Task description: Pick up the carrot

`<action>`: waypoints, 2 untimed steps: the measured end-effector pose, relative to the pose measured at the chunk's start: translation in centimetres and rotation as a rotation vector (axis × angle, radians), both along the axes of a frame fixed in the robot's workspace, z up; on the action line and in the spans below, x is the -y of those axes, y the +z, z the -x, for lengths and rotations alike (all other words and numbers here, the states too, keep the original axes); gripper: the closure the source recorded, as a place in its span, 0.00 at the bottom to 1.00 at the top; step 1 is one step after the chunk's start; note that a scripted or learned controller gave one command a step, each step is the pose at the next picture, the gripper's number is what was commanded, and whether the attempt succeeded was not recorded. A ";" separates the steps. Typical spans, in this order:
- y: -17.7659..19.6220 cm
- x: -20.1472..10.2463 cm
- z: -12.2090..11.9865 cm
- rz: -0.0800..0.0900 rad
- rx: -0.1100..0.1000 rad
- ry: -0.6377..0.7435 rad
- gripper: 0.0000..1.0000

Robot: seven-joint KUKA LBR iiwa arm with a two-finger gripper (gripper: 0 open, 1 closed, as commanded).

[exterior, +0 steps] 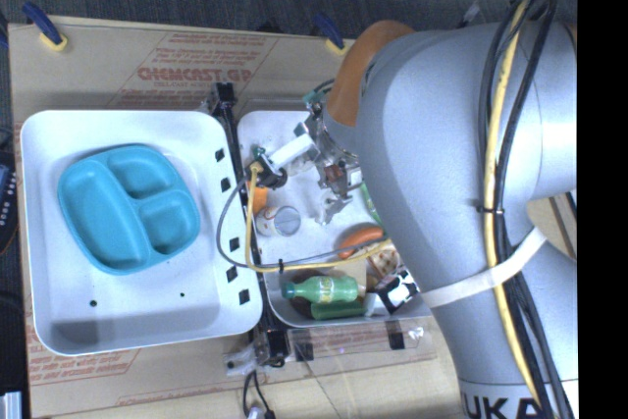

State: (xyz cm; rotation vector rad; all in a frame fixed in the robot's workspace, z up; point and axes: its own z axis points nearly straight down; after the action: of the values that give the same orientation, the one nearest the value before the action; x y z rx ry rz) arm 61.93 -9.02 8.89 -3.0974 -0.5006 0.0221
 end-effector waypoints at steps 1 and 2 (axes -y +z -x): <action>1.2 -0.2 -0.1 -0.006 -0.003 0.007 1.00; 1.2 -0.2 -0.1 -0.006 -0.003 0.007 0.00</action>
State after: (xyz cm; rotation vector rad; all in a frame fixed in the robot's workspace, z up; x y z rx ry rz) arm 62.04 -8.82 10.06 -3.0892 -0.5099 0.0252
